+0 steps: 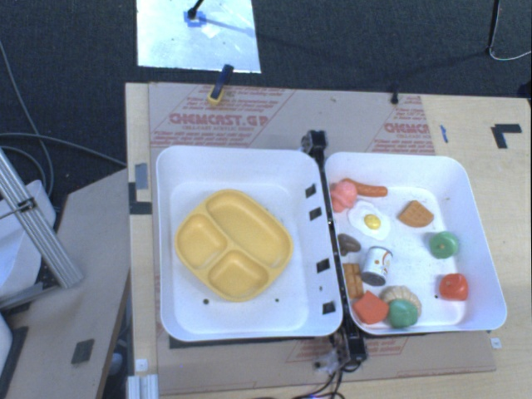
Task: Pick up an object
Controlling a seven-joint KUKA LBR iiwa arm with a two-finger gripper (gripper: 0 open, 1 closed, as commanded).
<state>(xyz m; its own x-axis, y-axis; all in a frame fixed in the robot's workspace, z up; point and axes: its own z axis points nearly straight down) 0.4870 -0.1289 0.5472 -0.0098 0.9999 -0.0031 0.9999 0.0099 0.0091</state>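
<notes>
Bench state, single overhead view. Gripper open or closed: cannot tell.

Two white bins sit side by side. The right bin [480, 231] is the one on the arm's entry side; the left bin [165, 223] is the far one.

Far bin: one yellow divided tray [233, 244], three compartments, lying flat near the middle.

Near bin holds all the candidate pick objects (toy food, mostly):
- red piece [454, 286] and green round piece [443, 243] lie closest to the arm's side, apart from each other
- toast-coloured wedge [415, 214] is further in, standing clear of its neighbours
- fried egg [369, 219] is mid-bin, with a small can [376, 263] just below it, tipped on its side
- pink piece [343, 194] and orange stick [367, 190] touch each other at the back corner farthest from the arm
- dark brown lump [348, 243] and brown ridged bar [353, 279] lie along the wall shared with the far bin
- orange-red wedge [371, 307], green ball [402, 312] and tan bun [401, 294] are clustered at the front edge – the ball rests against the bun.
</notes>
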